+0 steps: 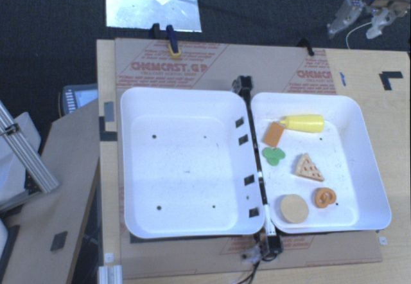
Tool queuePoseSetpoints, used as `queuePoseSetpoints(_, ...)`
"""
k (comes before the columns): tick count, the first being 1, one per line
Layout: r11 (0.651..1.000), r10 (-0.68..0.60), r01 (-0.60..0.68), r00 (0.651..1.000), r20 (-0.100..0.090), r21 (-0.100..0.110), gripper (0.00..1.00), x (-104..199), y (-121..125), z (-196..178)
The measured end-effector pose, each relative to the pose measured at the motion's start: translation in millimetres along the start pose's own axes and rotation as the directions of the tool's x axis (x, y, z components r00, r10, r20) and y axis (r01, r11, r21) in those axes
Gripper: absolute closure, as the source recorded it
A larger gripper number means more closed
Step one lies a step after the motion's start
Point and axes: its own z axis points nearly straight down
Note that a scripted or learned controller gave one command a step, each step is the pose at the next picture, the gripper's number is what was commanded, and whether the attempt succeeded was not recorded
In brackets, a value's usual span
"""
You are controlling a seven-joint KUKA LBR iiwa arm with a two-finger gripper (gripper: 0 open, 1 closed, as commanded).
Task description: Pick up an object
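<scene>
Plainly, nothing is picked yet, so the step in hand is choosing a target and coming down on it cleanly; I judge the tan round disc [295, 209], nearest in the right bin [372, 167], a poor first choice, since it looks flat and lies near the front wall; the orange pretzel-shaped piece [325, 197] just beside it looks small and low as well; the wedge-shaped slice [309, 168] behind them has bare floor on every side, which should make for a cleaner descent; the yellow bottle [303, 123] at the far end looks the thickest and probably the easiest to close on across its narrow width, though it lies close to the far wall, so I would want to come straight down, centred, and not clip the rim.

As for the containers, the two bins sit side by side on the worktop [109, 212], joined along the middle by clips; the left bin [186, 160] shows bare white floor with a few dark dots; the right bin has all six things, apart from one another except that a green piece [274, 156] lies just in front of an orange block [274, 134], which lies next to the bottle's end.

Farthest off, my hand [363, 16] hangs beyond the worktop's far right corner, over the dark floor, well apart from everything; whether it is apart or together I cannot tell.
</scene>
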Motion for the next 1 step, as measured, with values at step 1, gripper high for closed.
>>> queuePoseSetpoints(1,0.999,0.009,-0.009,1.0,-0.005,0.036,0.0,-7.6,-8.6,188.1)
